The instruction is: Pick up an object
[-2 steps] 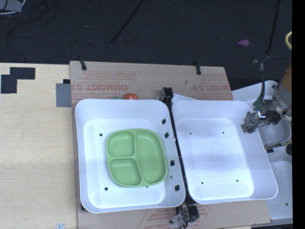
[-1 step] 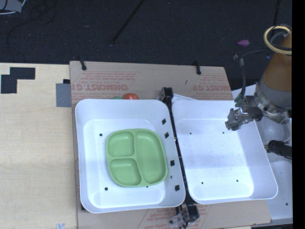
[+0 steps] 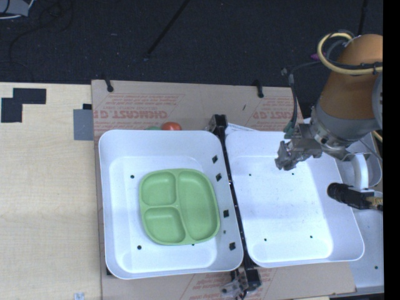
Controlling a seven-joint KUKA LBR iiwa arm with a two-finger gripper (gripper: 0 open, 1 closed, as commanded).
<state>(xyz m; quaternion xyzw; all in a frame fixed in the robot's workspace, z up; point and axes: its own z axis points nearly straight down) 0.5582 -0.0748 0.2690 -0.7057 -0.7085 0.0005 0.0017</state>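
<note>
Green divided plate (image 3: 179, 206) lies in left bin (image 3: 119, 161).

A green plate (image 3: 179, 206) lies flat in the left white bin (image 3: 119, 161). It is light green with soft, rounded corners. Raised lines split it into three parts: one long part on the right side and two smaller parts on the left side. All three parts face up. The plate sits near the middle of the bin floor, a little closer to the right wall. It is turned a bit, so its edges do not line up with the bin walls.
</note>
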